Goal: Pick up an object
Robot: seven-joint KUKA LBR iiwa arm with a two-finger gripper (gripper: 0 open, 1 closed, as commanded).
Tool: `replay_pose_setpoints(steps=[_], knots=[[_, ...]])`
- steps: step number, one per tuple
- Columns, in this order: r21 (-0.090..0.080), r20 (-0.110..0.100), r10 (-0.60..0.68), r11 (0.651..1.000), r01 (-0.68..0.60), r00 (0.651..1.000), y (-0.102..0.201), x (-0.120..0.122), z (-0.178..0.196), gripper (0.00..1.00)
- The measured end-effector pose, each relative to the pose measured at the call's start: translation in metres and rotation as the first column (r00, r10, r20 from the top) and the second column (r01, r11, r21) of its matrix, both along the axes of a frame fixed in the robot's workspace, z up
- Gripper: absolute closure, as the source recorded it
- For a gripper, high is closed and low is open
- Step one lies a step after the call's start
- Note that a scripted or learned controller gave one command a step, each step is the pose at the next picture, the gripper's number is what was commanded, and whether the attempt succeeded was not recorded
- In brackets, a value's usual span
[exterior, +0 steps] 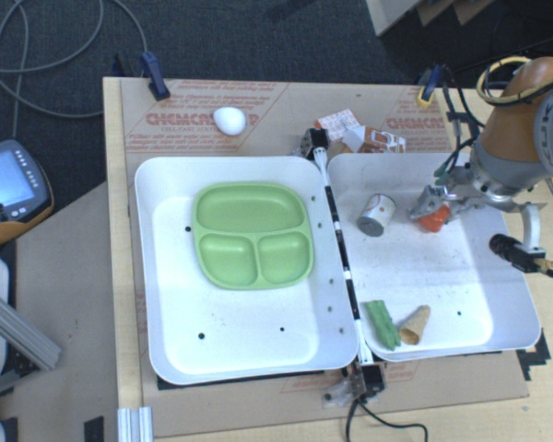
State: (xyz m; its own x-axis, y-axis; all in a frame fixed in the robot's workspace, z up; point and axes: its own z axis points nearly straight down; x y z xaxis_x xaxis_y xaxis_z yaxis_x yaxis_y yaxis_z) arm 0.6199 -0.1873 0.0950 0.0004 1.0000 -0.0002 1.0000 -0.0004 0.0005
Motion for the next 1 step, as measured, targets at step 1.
replay_pose_setpoints(steps=[1], knots=[[0.000, 0.002, 0.002, 1.000, -0.002, 1.000, 0.0777, 0.0227, -0.0100, 1.00]])
